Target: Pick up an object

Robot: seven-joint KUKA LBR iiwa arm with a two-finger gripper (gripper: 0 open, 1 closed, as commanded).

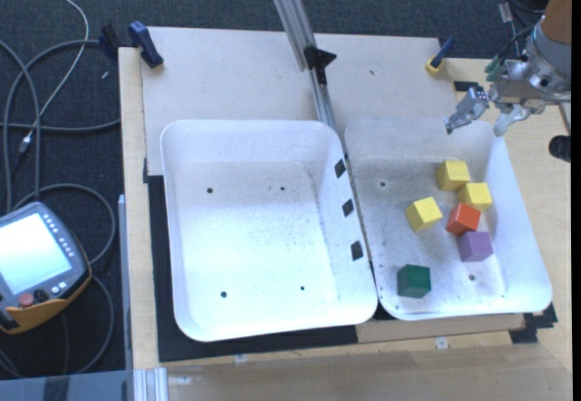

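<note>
The right bin [390, 154] holds several small blocks: a yellow one [452, 174], a second yellow one [476, 195], a third yellow one [423, 213], an orange-red one [462, 219], a purple one [474, 246] and a dark green one [414, 280]. My gripper [484, 118] hangs above the bin's far right corner, above and behind the blocks. Its two fingers are spread apart, open, with nothing between them.
The left bin [182, 172] sits beside the right one. A metal rail [289, 4] slants from the top down to the gap between the bins. Blue [145, 44] and yellow [439, 55] clamps hold the board. A teach pendant [36, 263] and cables lie on the floor at left.
</note>
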